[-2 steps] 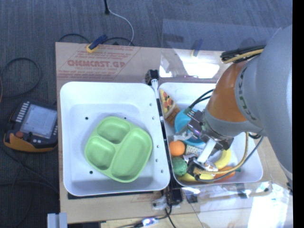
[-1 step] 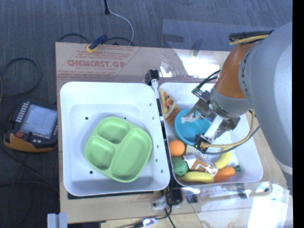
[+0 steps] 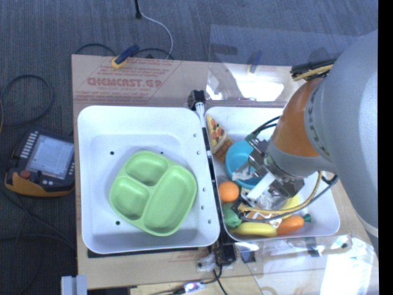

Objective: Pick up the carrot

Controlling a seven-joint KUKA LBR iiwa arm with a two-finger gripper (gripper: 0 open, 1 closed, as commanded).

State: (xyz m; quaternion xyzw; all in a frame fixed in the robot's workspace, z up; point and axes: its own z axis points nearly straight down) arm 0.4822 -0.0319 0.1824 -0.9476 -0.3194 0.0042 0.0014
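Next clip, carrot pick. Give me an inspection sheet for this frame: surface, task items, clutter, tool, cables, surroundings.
Surface: bench with a brown board under two white bins; left bin, right bin.
Task items: carrot lies at the near edge of the right bin, beside the banana.
Clutter: right bin holds a banana, an orange ball, a blue cup and a green item; left bin holds a green divided plate.
Tool: tool is low over the right bin; open or shut cannot be told.
Cables: black cables on the floor; wires run along the wrist.
Surroundings: dark carpet, a handheld pendant at left.
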